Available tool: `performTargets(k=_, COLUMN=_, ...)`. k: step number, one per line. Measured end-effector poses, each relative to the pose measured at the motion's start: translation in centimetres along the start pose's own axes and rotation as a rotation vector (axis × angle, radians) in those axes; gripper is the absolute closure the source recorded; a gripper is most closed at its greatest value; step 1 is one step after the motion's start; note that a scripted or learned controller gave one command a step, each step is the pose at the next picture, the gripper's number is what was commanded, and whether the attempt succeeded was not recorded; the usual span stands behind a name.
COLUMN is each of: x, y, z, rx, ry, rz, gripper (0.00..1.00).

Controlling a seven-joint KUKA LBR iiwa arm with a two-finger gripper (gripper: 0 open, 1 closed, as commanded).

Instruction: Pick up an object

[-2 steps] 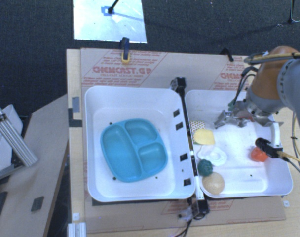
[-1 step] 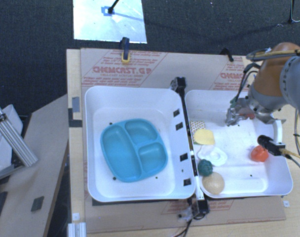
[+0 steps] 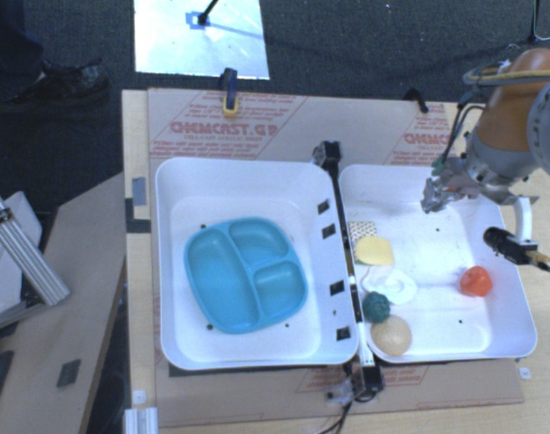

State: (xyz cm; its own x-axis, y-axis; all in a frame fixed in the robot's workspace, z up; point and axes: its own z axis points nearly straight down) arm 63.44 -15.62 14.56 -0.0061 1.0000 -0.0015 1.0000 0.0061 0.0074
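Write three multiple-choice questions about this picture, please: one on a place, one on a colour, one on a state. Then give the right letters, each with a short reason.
1. Where does the blue divided tray lie?
A. In the left bin
B. In the right bin
C. On the floor

2. What colour is the small round thing near the right bin's right wall?
A. Green
B. Orange-red
C. White

3. How does the gripper stand to the things in the right bin?
A. It presses on the yellow piece
B. It carries the teal ball
C. It is at the bin's far side, apart from them

Answers:
1. A: the tray sits inside the left bin.
2. B: the orange-red ball lies by that wall of the right bin.
3. C: the yellow piece and teal ball lie nearer the divider, away from the gripper.
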Motion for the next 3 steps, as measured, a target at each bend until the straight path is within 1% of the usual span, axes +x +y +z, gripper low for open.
performTargets(k=2, x=-0.8, y=1.7, z=-12.5, rx=-0.002, ry=-0.001, rz=0.000, gripper=1.00)
performTargets(k=3, x=4.0, y=0.2, z=-12.8, rx=0.005, ry=0.002, rz=-0.002, gripper=1.00)
